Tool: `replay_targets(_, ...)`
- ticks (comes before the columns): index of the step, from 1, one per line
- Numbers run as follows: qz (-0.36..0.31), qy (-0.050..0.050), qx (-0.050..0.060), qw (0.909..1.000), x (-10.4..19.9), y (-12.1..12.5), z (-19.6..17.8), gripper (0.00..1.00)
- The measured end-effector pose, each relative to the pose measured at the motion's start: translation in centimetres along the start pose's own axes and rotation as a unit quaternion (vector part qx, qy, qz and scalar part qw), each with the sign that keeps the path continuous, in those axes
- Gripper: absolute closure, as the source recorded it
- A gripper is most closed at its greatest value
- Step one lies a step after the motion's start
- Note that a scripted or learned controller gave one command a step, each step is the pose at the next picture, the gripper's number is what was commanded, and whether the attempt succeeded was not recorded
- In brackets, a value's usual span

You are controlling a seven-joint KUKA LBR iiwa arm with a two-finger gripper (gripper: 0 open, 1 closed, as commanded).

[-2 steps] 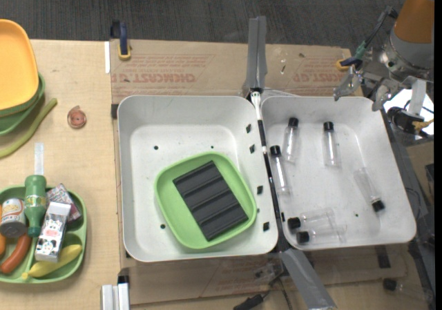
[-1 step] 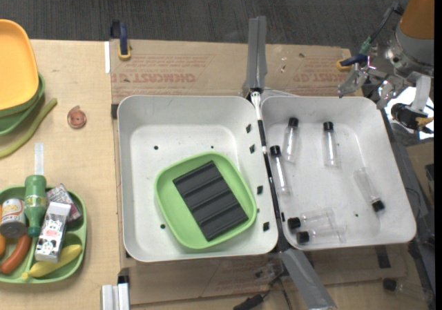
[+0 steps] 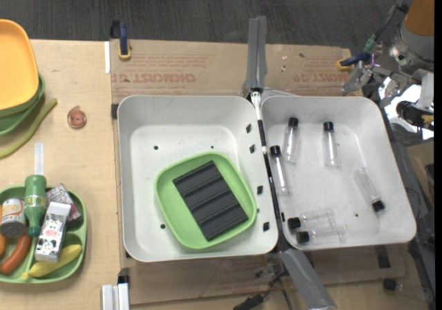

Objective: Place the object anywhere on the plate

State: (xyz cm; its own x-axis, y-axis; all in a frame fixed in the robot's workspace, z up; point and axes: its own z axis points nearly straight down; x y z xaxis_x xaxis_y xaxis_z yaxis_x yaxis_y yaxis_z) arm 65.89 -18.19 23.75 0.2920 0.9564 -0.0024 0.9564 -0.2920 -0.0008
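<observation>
At the far left one yellow dish [image 3: 14,60] was seen stacked on a green one, and one small pink thing [image 3: 77,117] lay on the bench just to their right. Nearer the camera, one green tray [image 3: 74,260] was loaded with toy food, among which one green bottle [image 3: 34,199] and one carton [image 3: 48,231] could be made out. Two white bins were set side by side. In the left bin [image 3: 138,136] one green plate [image 3: 166,198] was placed toward the near side. On it one black ribbed block [image 3: 210,201] was laid flat, within the rim. Its long axis was slanted from far left to near right, and the ribs appeared to run across that axis. In the right bin [image 3: 349,195] six clear tubes [image 3: 331,146] with black caps were counted. Two were laid in the far part with caps pointed away, one along the left wall, one slanted at the right with its cap nearest, and two side by side at the near left corner. The gripper [image 3: 394,74] was seen beyond the right bin's far right corner, well apart from the block. Whether it was open or closed, or had hold of anything, could not be told.
</observation>
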Motion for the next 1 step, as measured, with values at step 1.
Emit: replay_targets(1, -0.001, 0.0, 0.0, 1.0, -0.27, 0.09, -0.53, 0.0)
